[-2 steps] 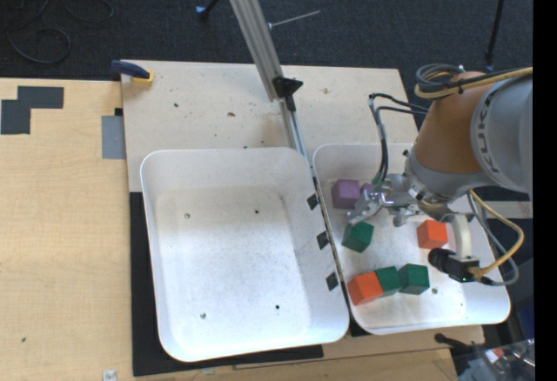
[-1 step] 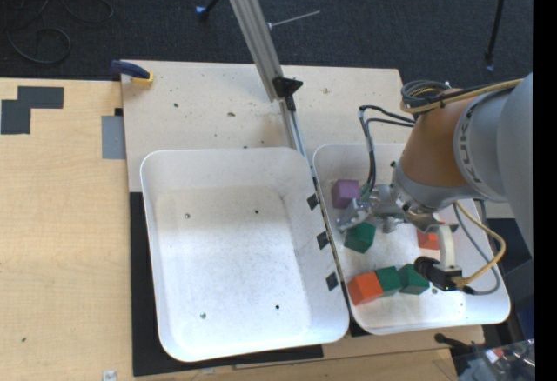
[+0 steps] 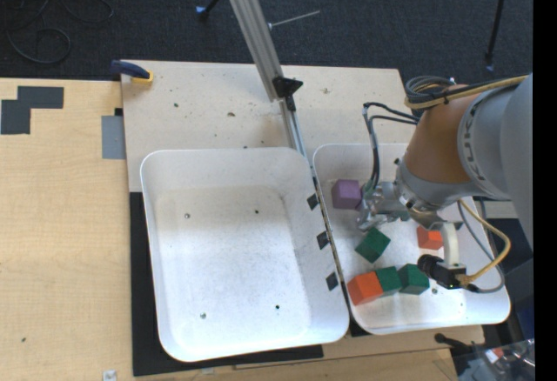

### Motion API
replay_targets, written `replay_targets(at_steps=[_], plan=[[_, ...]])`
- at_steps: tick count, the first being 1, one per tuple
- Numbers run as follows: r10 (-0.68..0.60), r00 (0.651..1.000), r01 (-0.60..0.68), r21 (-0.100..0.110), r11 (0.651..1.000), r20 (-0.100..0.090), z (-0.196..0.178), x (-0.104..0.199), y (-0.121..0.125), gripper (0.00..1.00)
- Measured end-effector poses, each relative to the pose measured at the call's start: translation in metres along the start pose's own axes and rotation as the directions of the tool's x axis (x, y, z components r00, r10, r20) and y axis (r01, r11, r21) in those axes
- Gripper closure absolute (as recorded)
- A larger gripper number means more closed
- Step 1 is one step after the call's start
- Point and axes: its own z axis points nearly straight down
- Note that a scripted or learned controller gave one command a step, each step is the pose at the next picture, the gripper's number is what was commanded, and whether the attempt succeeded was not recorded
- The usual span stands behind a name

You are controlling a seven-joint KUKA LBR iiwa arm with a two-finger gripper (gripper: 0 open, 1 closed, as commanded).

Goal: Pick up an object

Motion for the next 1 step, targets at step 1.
replay_targets(at_steps=[1], plan=[[0.000, 1.000, 0.000, 0.002, 1.000, 0.004, -0.0457, -0.0010, -0.0073, 1.00]])
